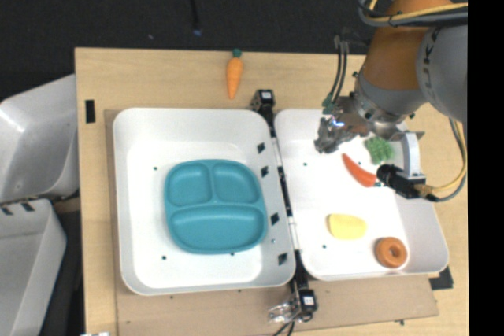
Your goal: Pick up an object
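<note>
While you look down, you see the bench (pixel 94 169) holding two white bins. Your left bin (pixel 134 256) holds a blue plate (pixel 214 205) with three parts. Your right bin (pixel 315 193) holds the small things. Your arm (pixel 402 51) reaches in over its far side. Your gripper (pixel 329 134) hangs low above the bin floor, and you cannot tell what its grip is doing. Near it lie a red pepper (pixel 359 170) and a green bit (pixel 379 149). Closer to you sit a yellow lump (pixel 346 226) and a brown donut (pixel 390 252). A carrot (pixel 235 73) lies on the bench behind the bins.
</note>
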Tool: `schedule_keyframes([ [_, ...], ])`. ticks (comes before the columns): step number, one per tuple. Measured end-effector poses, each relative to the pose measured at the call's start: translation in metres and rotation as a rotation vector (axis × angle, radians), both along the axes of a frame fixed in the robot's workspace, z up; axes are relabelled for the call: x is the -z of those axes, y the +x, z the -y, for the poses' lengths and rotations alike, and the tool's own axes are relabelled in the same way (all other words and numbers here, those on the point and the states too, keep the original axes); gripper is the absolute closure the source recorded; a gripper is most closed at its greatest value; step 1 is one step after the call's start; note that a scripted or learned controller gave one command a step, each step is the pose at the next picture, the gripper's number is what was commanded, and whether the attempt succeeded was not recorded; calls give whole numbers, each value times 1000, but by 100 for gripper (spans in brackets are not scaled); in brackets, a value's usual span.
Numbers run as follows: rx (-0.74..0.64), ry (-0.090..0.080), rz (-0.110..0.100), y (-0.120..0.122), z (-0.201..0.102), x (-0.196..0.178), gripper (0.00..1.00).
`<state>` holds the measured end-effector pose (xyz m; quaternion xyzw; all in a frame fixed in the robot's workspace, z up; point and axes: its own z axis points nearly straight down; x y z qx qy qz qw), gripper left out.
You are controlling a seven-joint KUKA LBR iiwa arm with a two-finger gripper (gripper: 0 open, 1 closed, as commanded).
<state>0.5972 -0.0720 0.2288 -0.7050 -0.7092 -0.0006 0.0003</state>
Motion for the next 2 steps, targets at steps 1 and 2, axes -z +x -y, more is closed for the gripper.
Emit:
schedule_keyframes([
  [1,-1,0,3,5,-48,-13,100],
  [2,-1,0,2,1,-102,-18,100],
])
